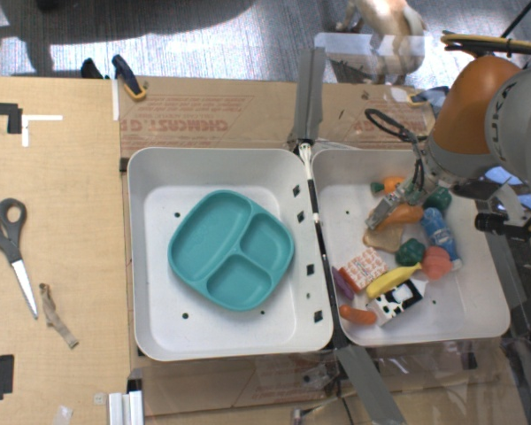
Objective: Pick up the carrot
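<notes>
Closest to the lens stands the grey arm with its orange band, coming in from the upper right of the frame. Its claw is down inside the right bin, in the upper part of that bin. Whether the claw is apart, together or clamped on something cannot be told from this view.

Directly at the claw, on its lower right side, lies the carrot, an orange piece that seems to touch the claw. Just above the claw is a small round orange thing. Below the carrot lies a flat beige piece. To the right of the carrot are a dark green thing and a blue bottle. Lower down come a green toy and a pink ball, then a yellow banana, a pink and white box, a black and white item and a red-orange piece near the bottom left corner of this bin.

Further to the left, the left bin holds a teal plate with three compartments. At the far left of the frame a pair of scissors lies on the worktop
</notes>
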